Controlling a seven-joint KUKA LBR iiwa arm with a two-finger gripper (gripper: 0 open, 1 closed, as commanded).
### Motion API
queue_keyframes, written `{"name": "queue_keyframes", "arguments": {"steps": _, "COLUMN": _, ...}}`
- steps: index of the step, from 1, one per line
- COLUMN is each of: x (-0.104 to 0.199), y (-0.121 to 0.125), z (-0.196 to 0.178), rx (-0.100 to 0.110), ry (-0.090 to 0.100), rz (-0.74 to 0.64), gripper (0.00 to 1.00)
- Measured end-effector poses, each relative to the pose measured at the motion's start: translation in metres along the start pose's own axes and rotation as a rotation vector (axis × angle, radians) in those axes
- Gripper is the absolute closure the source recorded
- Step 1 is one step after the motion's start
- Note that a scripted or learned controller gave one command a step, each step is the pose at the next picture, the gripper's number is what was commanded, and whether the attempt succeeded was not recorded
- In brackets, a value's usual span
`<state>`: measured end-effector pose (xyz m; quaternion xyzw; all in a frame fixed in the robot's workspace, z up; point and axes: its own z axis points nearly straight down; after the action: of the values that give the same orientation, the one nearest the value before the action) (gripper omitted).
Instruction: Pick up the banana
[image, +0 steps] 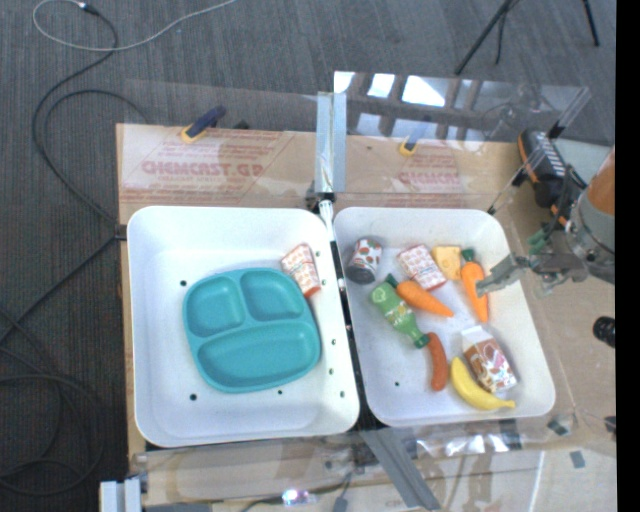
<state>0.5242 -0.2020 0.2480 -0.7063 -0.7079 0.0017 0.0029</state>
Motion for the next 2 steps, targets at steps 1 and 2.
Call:
{"name": "queue_keyframes", "arguments": {"steps": 1, "x": 0.000, "y": -0.037, "z": 0.138, "rx": -0.001, "ry": 0.001, "rz": 0.028, "gripper": 0.00}}
{"name": "queue_keyframes", "arguments": {"steps": 2, "x": 0.049, "y": -0.031, "z": 0.152, "rx": -0.041, "ry": -0.022, "rz": 0.179, "gripper": 0.00}}
